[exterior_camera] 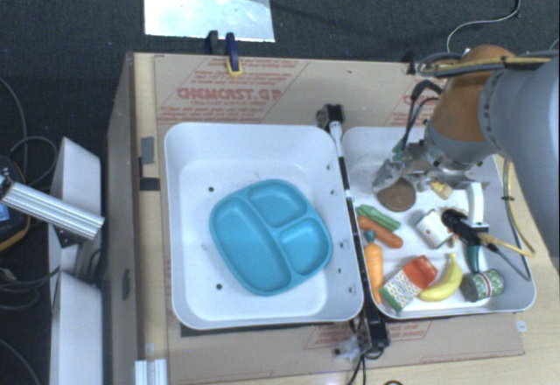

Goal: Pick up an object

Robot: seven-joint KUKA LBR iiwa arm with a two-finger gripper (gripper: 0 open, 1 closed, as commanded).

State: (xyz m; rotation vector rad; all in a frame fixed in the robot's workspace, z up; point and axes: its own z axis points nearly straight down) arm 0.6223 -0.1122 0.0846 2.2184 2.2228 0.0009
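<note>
Arm comes in from right, claw (395, 171) low over the right bin (525, 291), tips just above a brown round disc (397, 196) near the bin's upper left; can't tell its state. Rest of the toys in same bin: green pepper (378, 218) w/ small carrot (381, 234) below disc, big carrot (374, 265) by the divider, banana (444, 281) & a can (483, 284) toward front. Left bin (188, 151) has a blue divided plate (269, 236). Both bins sit on the desk (229, 87).

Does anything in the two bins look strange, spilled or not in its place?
Nothing stands out. The blue tray lies flat in the left bin. In the right bin, the banana, carrot and other toys lie loose but inside, unspilled.
</note>
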